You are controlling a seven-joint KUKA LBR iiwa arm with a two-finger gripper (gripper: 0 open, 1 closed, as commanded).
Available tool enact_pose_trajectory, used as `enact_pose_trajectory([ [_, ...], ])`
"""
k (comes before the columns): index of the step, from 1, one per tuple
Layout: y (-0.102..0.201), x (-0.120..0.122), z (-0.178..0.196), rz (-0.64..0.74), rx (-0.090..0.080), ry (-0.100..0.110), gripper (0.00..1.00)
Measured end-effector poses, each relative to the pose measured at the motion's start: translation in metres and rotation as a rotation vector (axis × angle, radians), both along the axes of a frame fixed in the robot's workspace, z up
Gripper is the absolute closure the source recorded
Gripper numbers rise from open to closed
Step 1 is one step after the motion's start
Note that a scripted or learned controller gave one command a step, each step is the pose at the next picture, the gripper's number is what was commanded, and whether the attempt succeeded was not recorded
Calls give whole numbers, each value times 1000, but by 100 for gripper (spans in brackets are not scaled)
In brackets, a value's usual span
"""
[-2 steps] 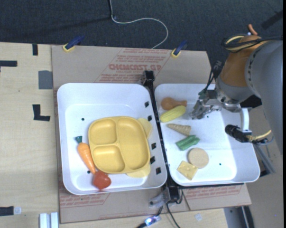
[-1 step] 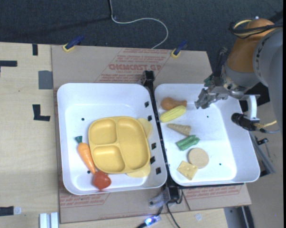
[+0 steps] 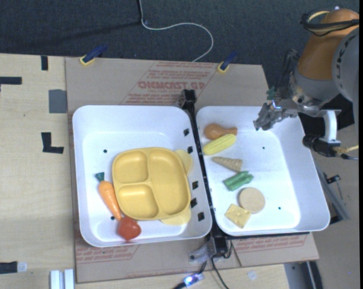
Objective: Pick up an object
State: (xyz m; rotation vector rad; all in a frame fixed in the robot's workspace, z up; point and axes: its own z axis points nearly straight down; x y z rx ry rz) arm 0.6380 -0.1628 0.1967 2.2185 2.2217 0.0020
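Overhead, the gripper (image 3: 264, 122) hangs above the upper right part of the right bin (image 3: 301, 197), with nothing between its fingers; whether they are apart or together cannot be told. That bin holds toy food along its left side: a chicken drumstick (image 3: 219, 130), touching a corn cob (image 3: 220, 144) just below it, then an ice cream cone (image 3: 227, 162), a green bean pod (image 3: 237, 180), a round cracker (image 3: 251, 199) and a cheese wedge (image 3: 237, 215). The left bin (image 3: 91, 131) carries a yellow divided plate (image 3: 151, 182), with a carrot (image 3: 109, 197) and a tomato (image 3: 128, 228) beside its lower left. Both bins sit on a cardboard sheet (image 3: 163, 83) printed in red with mirrored lettering, too faint to read.
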Motion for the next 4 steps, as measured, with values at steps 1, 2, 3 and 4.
enact_pose_trajectory([
  [1,1,1,30,0,0,0,100],
  [2,45,1,31,3,2,4,100],
  [3,104,15,24,5,1,3,100],
  [4,163,19,19,6,2,4,100],
])
